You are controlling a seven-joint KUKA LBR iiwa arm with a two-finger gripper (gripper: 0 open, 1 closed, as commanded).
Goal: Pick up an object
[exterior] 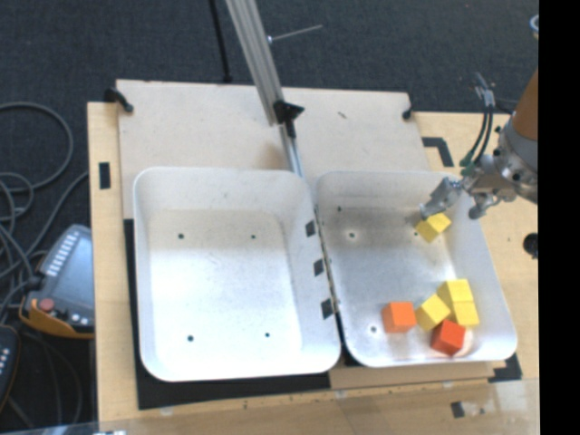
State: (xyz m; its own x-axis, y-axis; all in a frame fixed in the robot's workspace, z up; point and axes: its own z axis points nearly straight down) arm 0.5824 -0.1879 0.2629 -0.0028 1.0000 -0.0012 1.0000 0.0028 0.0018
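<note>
Near edge of the counter (272,415): pale wood, with black mat showing under the bins' front rims.

Right bin (362,198), front right corner: a cluster of blocks. A red block (449,337) sits nearest, tight against the rim. Just left of it is an orange block (398,316). Behind these, two yellow blocks (450,303) touch one another, one angled toward the orange block, the other longer and lying along the right wall.

Left bin (181,207): white floor, lightly scuffed grey, a few dark dots.

Between the bins: their inner rims meet, with small black clips along the seam.

Farther back in the right bin, upper right part: a lone yellow block (434,227), tilted, well apart from the cluster. The end effector (460,198) hangs directly beside it, reaching in from the right. One grey finger (442,194) slants down to the block's upper edge; the other finger (478,205) sits off to the right, clear of the block. So the end effector is spread apart, released, not grasping the block. Whether the block rests on the bin floor or is lifted off it, cannot tell.

Far side: bare board, then an aluminium post (258,57) rising at a slant from a black bracket. Cables and a pendant (63,279) lie on the dark floor at left.
</note>
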